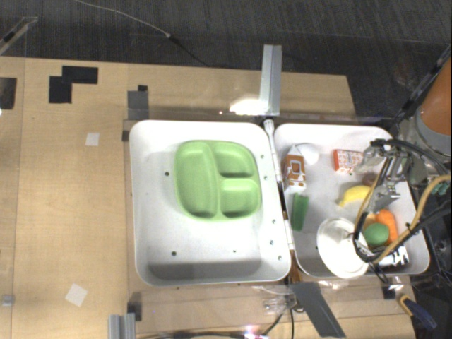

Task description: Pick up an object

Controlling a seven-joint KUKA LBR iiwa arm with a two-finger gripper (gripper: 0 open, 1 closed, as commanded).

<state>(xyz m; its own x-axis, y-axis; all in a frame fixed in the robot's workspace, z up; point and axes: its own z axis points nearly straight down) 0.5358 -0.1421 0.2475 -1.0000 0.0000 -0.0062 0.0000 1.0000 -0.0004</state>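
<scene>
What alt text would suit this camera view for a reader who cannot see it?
A robot gripper hangs over the right bin, among a banana, white bowl and small packages. The left bin holds a green divided tray.

Two shallow white bins stood on the bench: the left bin [152, 253], well away from the gripper [385, 189], and the right bin [311, 263], under it. The left bin held one green divided tray [215, 179]. The right bin held one white bowl [339, 249] just beside the gripper, one yellow banana [353, 195] touching distance from it, one orange piece [388, 221], one green round piece [376, 234], one red-and-white packet [345, 161], one brown-and-white carton [294, 170] and one green block [299, 211], farther off.
</scene>
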